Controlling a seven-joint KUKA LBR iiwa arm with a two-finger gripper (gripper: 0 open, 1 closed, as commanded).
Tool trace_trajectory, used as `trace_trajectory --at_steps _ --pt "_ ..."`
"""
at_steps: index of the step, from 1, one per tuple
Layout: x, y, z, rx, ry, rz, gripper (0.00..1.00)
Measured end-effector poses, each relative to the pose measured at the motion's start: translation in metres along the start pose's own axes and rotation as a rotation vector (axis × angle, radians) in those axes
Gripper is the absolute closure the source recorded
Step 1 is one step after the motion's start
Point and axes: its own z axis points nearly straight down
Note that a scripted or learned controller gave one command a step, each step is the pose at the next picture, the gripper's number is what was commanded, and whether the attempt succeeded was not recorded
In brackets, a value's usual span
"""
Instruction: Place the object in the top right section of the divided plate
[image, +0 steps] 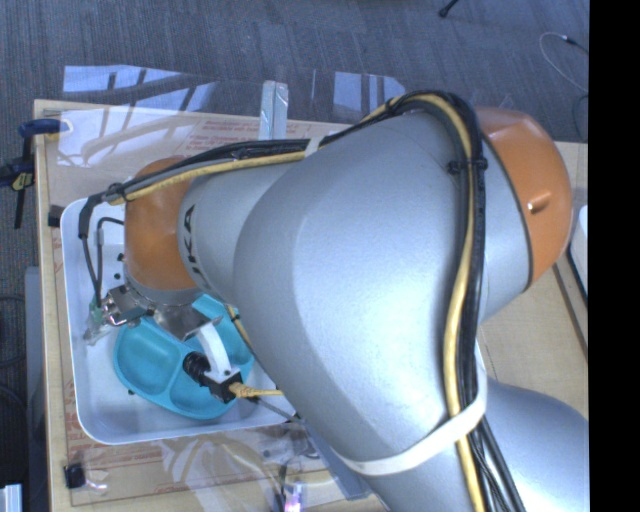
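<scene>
Camera view: the grey arm fills most of the scene, its orange band lying just above the blue divided plate. The plate rests in the white bin, towards the bin's near side, and part of it is covered by the arm. The hand hangs at the plate's upper left rim, close over it; the wrist blocks it, so I cannot tell whether it is spread or pressed together. Just left of the plate, beside the hand, sits a small pale-green object, possibly the piece to be placed, though it is too blurred to identify. The plate's visible sections look bare. The tan worktop shows to the plate's far right.
</scene>
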Motion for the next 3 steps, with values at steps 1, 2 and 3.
trace_trajectory --at_steps 1,2,3 --pt "0.009 -0.031 -0.004 -0.021 -0.001 0.514 0.00" --pt "-0.008 0.012 -0.053 0.002 0.002 0.910 0.00" --pt "-0.004 0.011 -0.061 0.013 -0.001 0.898 1.00"
